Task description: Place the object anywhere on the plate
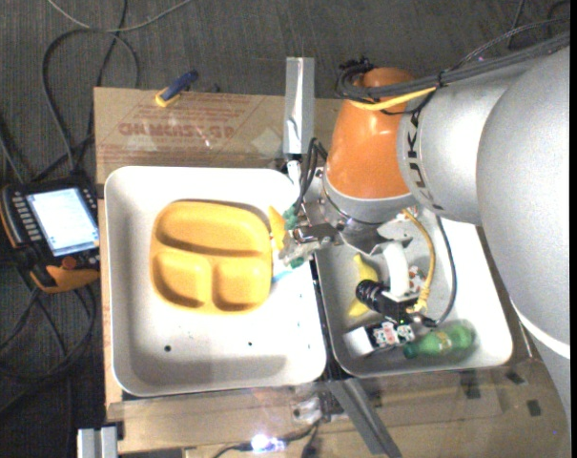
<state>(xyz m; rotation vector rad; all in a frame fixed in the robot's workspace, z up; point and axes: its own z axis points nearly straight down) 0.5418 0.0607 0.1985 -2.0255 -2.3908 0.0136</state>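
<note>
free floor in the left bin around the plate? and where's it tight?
Left bin: a bare strip runs along the near wall below the yellow plate, with a narrower margin along its left wall. Tight at the plate's right edge, where the pincer hangs. Right bin is crowded: green bottle and small items under the arm.

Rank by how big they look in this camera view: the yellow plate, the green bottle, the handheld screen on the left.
1. yellow plate
2. handheld screen
3. green bottle, partly hidden by the arm's cables.
</note>
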